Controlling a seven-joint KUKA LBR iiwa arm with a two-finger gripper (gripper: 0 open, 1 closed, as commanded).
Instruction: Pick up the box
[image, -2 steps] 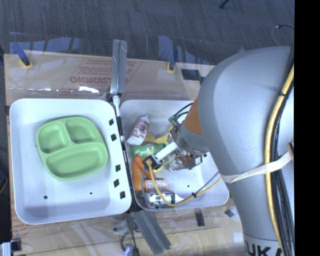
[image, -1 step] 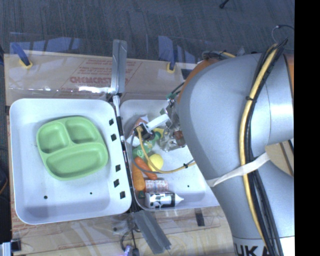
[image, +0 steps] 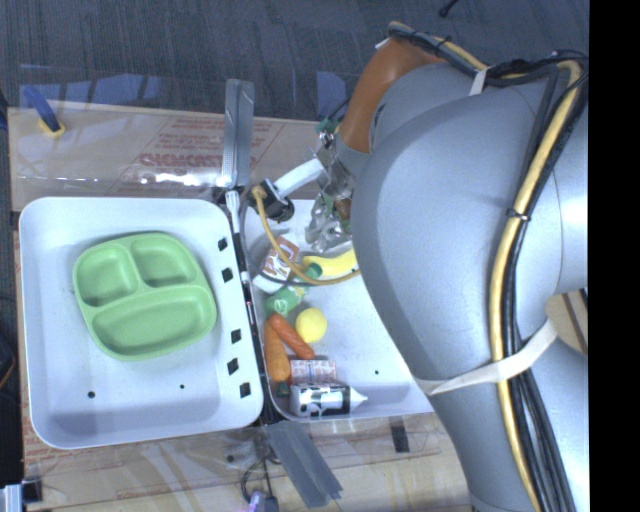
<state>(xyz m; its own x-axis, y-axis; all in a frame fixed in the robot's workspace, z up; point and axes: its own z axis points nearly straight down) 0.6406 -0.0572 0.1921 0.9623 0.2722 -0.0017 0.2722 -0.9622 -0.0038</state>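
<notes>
A small box (image: 313, 370) with a pinkish printed label lies near the front of the right bin (image: 385, 355). Touching its front side is a black-and-white carton (image: 322, 400) lying on its side. My gripper (image: 326, 228) hangs over the back of the right bin, above a banana (image: 337, 266), well behind the box and apart from it. The large grey arm covers the bin's right half.
Between gripper and box lie a lemon (image: 311, 325), a carrot (image: 291, 336), an orange piece (image: 275, 362), a green item (image: 284, 300) and a round brown-and-white packet (image: 277, 262). A green divided plate (image: 146, 295) sits in the left bin (image: 60, 400).
</notes>
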